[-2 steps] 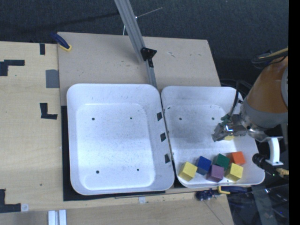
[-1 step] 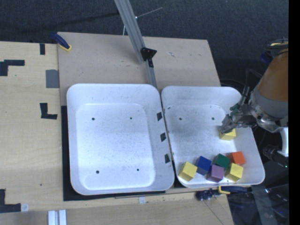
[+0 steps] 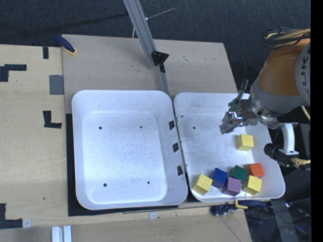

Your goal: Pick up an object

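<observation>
Along the near rim of the right bin (image 3: 192,105), 6 small cubes cluster: yellow cube (image 3: 203,184), blue cube (image 3: 219,176), purple cube (image 3: 233,185), green cube (image 3: 238,173), orange cube (image 3: 256,170) and another yellow one (image 3: 254,185). A lone yellow block (image 3: 245,142) lies apart, just below and right of the gripper (image 3: 225,127), not touching it. No writing is readable. Reaching from the right, the arm (image 3: 282,79) angles its wrist down-left over the bin floor; whether the fingers are open or closed cannot be told
</observation>
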{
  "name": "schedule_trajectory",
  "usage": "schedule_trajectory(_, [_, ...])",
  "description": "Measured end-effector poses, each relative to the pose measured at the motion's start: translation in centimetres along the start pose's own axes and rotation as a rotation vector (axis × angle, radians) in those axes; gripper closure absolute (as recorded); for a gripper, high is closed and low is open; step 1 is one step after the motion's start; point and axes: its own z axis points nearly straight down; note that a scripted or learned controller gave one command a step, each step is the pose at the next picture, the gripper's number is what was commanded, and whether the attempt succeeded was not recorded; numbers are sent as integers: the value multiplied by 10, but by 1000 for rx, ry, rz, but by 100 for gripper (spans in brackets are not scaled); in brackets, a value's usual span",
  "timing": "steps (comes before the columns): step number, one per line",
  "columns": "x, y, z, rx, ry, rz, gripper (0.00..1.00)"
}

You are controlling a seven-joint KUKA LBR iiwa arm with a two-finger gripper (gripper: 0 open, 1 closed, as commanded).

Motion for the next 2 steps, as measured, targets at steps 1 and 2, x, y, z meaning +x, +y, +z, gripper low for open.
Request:
schedule_trajectory(1, [46, 26, 13, 2, -1, 0, 100])
schedule_trajectory(2, [99, 49, 3, 0, 0, -1, 100])
